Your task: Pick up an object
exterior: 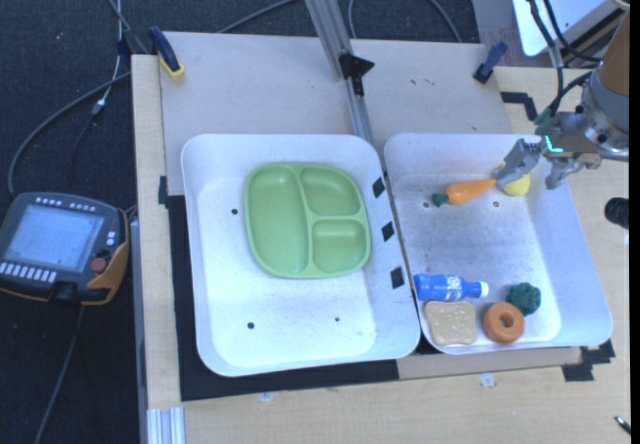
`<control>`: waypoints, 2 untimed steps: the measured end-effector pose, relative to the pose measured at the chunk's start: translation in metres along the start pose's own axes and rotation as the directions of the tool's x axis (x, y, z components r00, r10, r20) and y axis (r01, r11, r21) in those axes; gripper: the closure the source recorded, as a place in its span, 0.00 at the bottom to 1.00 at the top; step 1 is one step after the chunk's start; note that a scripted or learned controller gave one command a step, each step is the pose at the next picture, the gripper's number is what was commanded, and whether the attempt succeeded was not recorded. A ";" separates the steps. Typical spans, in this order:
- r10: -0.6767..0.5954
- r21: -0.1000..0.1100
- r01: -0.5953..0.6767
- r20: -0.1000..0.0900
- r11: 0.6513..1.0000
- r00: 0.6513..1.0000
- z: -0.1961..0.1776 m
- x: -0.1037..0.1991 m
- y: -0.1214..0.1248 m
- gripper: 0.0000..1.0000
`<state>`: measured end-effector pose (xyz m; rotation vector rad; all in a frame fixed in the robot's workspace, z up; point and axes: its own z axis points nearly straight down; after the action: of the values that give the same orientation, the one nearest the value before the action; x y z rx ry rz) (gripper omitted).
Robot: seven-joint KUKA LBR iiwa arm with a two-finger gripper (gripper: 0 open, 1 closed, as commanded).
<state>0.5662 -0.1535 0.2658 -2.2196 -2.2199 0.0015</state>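
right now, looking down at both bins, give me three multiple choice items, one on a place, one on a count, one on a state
1. Where does the green divided plate lie?
A. in the left bin
B. in the right bin
C. on the bare bench

2. How many compartments does the green divided plate have?
A. two
B. three
C. five

3. How does the blue bottle lie?
A. standing upright
B. on its side
C. leaning on the carrot

Answers:
1. A: the plate rests on the floor of the left bin.
2. B: one long section on its left and two smaller ones on its right.
3. B: the bottle lies flat in the right bin, just above the slice of bread and well apart from the carrot.
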 end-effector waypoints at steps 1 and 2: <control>0.000 -0.002 0.000 0.000 1.000 1.000 -0.001 0.000 0.001 0.00; -0.001 0.004 0.001 -0.001 1.000 1.000 0.057 0.003 0.009 0.00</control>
<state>0.5752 -0.1504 0.2090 -2.2164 -2.2183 0.0047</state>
